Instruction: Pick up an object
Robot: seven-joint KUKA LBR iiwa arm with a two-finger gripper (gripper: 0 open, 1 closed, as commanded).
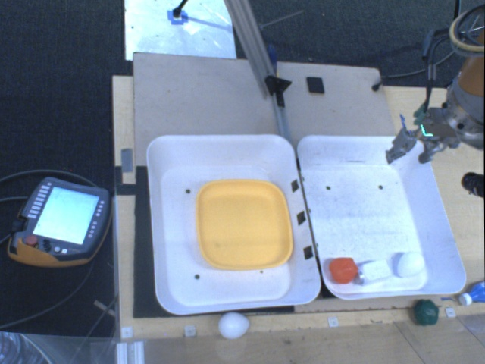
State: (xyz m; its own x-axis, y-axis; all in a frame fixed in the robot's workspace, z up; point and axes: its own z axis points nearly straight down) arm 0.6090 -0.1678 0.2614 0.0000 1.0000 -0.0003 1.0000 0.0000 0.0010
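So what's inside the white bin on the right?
Along the near edge of the right bin lie an orange object, a small white piece and a white ball. The gripper hovers over its far right corner. Nothing looks covered.

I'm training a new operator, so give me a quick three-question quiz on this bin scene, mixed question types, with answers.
1. True or false: the yellow plate lies in the left bin.
2. Which sits nearest the right bin's lower left corner? A) red ball B) white egg C) green ball
3. Fill in: the pincer hovers over the right bin's upper ___ corner.

Key: 1 true; 2 A; 3 right.
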